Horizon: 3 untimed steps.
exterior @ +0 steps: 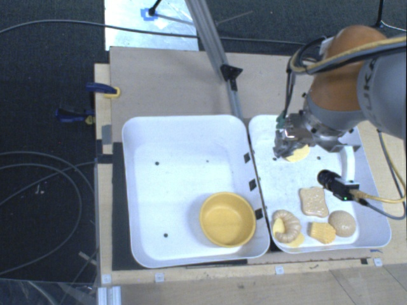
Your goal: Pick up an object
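Two bins sit on the surface: bowl (pixel 227 218) in the left bin (pixel 159 145), and in the right bin (pixel 270 170) my gripper (pixel 285 143) touches a yellow piece (pixel 297 152) just to its right, whether clamped I cannot tell.

- Pale yellow round piece (pixel 297 152) lies at 12 o'clock in the right bin, partly hidden under the tool.
- Tan flat cracker-like piece (pixel 313 201) lies flat at 5 o'clock from it, nearer the bin's near side.
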Each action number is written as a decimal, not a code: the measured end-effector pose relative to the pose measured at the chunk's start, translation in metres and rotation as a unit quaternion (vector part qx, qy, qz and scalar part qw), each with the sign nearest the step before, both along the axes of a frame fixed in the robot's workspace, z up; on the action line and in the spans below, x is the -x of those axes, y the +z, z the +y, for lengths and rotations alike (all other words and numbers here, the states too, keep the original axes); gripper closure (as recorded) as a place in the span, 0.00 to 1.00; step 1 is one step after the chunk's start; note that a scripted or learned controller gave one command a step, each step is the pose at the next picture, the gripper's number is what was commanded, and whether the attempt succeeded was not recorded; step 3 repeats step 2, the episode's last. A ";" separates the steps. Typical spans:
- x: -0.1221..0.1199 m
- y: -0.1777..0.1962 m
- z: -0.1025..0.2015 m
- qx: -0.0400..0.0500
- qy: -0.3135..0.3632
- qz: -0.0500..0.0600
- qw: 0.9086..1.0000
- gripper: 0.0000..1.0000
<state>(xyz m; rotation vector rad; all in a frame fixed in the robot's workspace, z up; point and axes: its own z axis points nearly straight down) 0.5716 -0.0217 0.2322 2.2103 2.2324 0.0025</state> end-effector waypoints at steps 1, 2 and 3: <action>-0.013 0.011 0.053 -0.001 0.001 -0.001 1.000 1.00; -0.020 0.015 0.100 -0.001 0.000 -0.001 1.000 1.00; -0.020 0.015 0.100 -0.001 0.000 -0.001 1.000 1.00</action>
